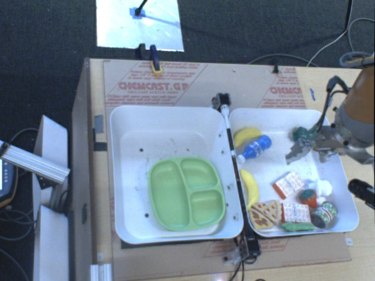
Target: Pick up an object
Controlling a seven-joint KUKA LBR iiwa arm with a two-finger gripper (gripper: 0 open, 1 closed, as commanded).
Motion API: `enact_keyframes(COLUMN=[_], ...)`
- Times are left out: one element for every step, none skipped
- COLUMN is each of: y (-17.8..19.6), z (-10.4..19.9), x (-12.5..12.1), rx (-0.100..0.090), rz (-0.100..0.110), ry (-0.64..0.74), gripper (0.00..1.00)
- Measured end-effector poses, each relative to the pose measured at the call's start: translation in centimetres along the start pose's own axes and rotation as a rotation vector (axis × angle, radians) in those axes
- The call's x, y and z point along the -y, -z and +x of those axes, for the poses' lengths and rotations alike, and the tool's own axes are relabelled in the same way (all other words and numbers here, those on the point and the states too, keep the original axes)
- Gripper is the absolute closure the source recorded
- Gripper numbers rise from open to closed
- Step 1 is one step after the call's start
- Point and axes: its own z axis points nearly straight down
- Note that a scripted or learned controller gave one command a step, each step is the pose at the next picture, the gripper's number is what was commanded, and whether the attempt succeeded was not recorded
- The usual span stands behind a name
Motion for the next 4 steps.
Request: enact_keyframes(y=[-15.1,-1.5,-15.9,-15.7], z=[2.1,0.9,-2.4,2.0], x=[2.5,-0.5,1.2,-6.8], rx=[0.001,0.001,0.003,0.004], rz=[-0.006,-0.004,-0.009,-0.016], ry=[-0.002,-0.001,-0.001,0.001], gripper=[0.0,0.0,0.0,0.0])
